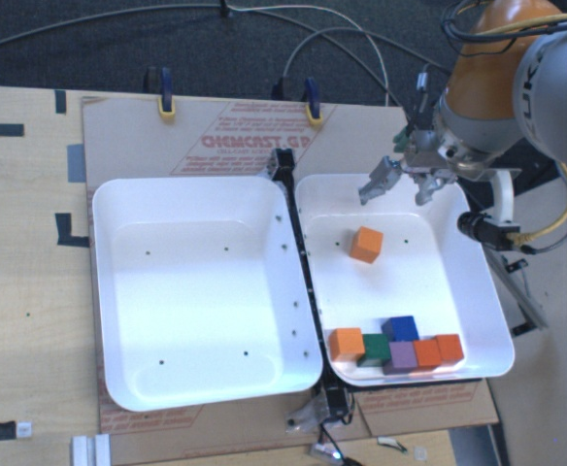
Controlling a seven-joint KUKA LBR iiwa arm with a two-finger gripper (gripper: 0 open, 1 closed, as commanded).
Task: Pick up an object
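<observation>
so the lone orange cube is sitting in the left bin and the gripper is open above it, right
Not quite. The camera view shows the lone orange cube in the right bin, not the left bin. The gripper does hang open above it, holding nothing.

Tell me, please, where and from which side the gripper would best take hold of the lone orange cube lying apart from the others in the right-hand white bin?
Probably from straight above, closing on two opposite flat side faces of the lone orange cube. It sits by itself on the floor of the right-hand white bin, well away from the walls and from the cluster of blocks at the near edge. It looks slightly turned, so the open gripper should rotate to match.
</observation>
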